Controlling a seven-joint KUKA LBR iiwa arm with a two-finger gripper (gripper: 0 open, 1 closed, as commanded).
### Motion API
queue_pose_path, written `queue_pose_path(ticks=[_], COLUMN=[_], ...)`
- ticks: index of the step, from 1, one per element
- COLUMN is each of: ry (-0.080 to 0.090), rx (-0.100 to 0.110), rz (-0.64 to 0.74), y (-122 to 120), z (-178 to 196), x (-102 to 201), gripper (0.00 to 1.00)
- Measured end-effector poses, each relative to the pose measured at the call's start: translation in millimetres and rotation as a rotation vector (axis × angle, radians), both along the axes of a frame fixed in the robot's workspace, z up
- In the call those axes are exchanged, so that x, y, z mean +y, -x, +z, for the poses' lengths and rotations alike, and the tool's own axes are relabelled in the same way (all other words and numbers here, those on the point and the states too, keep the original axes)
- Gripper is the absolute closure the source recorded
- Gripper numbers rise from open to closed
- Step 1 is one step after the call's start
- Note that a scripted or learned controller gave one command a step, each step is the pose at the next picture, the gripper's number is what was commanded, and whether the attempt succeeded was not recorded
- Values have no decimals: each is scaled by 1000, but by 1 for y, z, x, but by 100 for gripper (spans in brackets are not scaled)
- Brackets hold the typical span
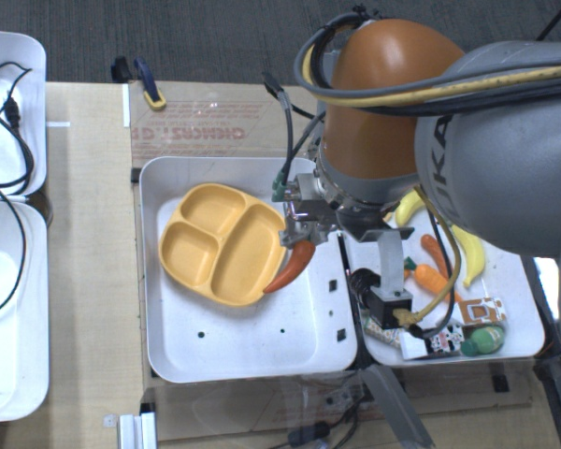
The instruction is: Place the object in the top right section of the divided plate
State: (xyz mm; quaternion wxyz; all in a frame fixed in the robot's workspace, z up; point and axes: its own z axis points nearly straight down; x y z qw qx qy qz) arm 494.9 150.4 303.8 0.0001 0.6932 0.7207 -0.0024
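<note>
A yellow divided plate [206, 215] with three sections lies in the upper left of the left white bin [243, 340]. My gripper [297, 234] hangs just off the plate's right rim, under the big orange-brown wrist. A red chili pepper [290, 266] sits between its fingers and slants down and left, its tip over the plate's lower right edge. The gripper is shut on the pepper's upper end. The arm hides the bin's upper right corner.
The right bin [528, 330] holds a banana [469, 251], a carrot [432, 279], a green fruit [486, 340] and a small box [479, 311]. A blue and yellow clamp [148, 84] lies on the bench behind. White trays with black cables [9, 148] stand at the far left.
</note>
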Motion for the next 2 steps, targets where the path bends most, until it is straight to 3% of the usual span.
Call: queue_pose_path(ticks=[1,2], ry=[-1,-1], rx=[1,-1], rz=[209,248], y=[18,-65], z=[-81,-56], x=[17,-24], gripper=[100,100])
